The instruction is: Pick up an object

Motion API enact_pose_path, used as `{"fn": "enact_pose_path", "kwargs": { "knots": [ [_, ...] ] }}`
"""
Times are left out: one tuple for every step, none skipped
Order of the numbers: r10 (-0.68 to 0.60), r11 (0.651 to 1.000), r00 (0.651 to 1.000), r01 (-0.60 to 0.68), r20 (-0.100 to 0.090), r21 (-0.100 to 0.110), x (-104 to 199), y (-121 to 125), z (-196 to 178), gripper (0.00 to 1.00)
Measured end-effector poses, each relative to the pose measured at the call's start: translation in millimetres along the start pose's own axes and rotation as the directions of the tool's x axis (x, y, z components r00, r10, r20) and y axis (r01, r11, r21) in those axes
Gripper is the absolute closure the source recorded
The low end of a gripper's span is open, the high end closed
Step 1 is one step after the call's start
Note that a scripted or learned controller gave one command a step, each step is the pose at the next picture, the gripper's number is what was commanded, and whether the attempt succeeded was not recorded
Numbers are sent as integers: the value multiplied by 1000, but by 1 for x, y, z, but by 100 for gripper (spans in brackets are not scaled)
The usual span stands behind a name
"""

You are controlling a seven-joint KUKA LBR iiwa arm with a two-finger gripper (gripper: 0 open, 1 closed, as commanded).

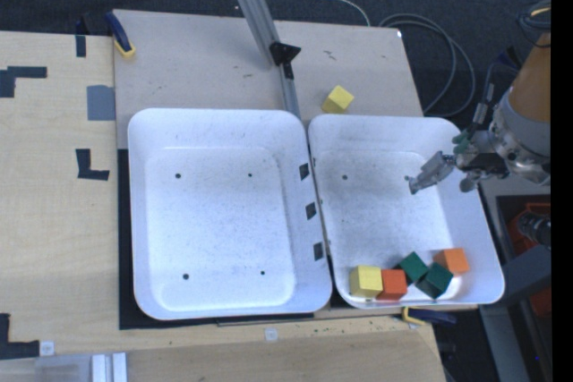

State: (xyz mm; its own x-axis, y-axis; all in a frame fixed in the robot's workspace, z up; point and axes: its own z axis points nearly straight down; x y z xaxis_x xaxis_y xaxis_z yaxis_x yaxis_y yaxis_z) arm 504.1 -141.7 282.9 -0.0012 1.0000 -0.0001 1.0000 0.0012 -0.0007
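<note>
**Arm hanging over the right bin, blocks bunched in the near corner**

So I'm standing here looking at the bench, and I'll use the right bin (385,192) as the reference point for everything. The arm (528,103) comes in from its right side, and the gripper (445,174) sits above the bin's right half, roughly midway between the far and near rims. The two fingers look spread apart, one pointing left toward the bin's middle and the other shorter one just beside the bin's right rim. Nothing is between them as far as I can see.

The stuff to grab is all piled at the near edge of that same bin. From left to right there's a yellow block (365,280), with a red-orange block (393,284) touching it, then two dark green blocks (424,273) crowded together, and an orange block (455,260) right next to the greens, closest to the bin's near-right corner. The gripper is well apart from that cluster, farther up the bin.

One more yellow cube (338,99) sits outside the bin, on the bare board just beyond its far-left corner.

The left bin (219,210) butts right up against the right bin's left rim. A slanted metal rail (255,4) runs down to where the two bins meet at the far side.
</note>
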Motion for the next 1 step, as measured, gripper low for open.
{"fn": "enact_pose_path", "kwargs": {
  "knots": [
    [-1,1000,1000,1,0,3,23,40,194,0]
  ]
}}
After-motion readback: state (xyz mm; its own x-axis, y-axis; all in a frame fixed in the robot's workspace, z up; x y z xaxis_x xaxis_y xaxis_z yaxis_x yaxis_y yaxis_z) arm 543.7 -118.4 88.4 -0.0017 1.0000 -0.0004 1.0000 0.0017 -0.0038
